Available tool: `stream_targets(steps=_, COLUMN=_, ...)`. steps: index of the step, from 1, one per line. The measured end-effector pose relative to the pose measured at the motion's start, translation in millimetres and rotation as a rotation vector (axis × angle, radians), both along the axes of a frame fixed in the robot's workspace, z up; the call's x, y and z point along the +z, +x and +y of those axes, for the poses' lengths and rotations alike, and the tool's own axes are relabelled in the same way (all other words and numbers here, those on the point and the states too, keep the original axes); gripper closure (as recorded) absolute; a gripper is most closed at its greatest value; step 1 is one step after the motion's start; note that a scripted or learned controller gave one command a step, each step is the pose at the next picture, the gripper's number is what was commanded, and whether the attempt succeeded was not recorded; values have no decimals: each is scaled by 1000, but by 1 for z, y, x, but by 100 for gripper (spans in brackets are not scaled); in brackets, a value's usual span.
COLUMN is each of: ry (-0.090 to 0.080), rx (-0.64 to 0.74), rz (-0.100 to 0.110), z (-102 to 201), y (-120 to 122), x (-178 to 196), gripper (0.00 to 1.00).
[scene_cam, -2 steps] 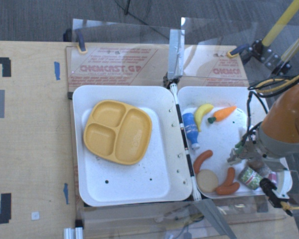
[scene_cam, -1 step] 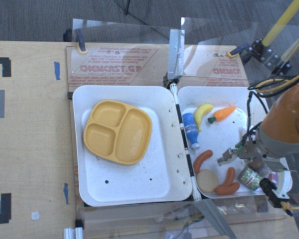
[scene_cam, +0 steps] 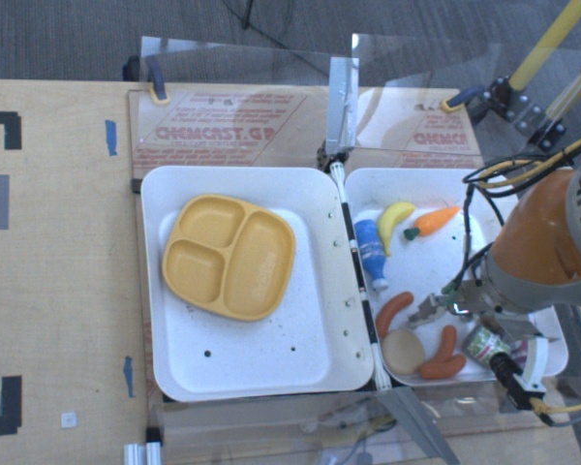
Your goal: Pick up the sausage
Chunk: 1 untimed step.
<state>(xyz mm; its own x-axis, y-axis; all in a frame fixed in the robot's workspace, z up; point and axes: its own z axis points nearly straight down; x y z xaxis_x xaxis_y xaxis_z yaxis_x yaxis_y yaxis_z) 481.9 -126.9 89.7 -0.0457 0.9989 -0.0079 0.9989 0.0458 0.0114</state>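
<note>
Three red-brown sausages lie in the right bin (scene_cam: 421, 187). One sausage (scene_cam: 394, 311) rests slanted near the bin's left wall, a second short one (scene_cam: 448, 340) lies close to the front, and a third (scene_cam: 443, 367) lies along the front wall. My gripper (scene_cam: 432, 309) hangs low over the bin between the first two sausages, just right of the slanted one. No sausage shows in its grasp. The grey and orange arm (scene_cam: 542, 245) covers the bin's right side.
A blue bottle (scene_cam: 371, 250), a banana (scene_cam: 397, 219) and a carrot (scene_cam: 434, 222) lie at the back of the right bin. A round tan disc (scene_cam: 403, 352) and a small can (scene_cam: 484, 343) sit near the front. The left bin (scene_cam: 315, 356) holds a yellow divided plate (scene_cam: 229, 256).
</note>
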Motion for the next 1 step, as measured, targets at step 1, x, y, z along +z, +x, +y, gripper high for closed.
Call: stream_targets(steps=1, ry=-5, rx=-5, rz=-8, z=-3, y=2, x=11, gripper=100)
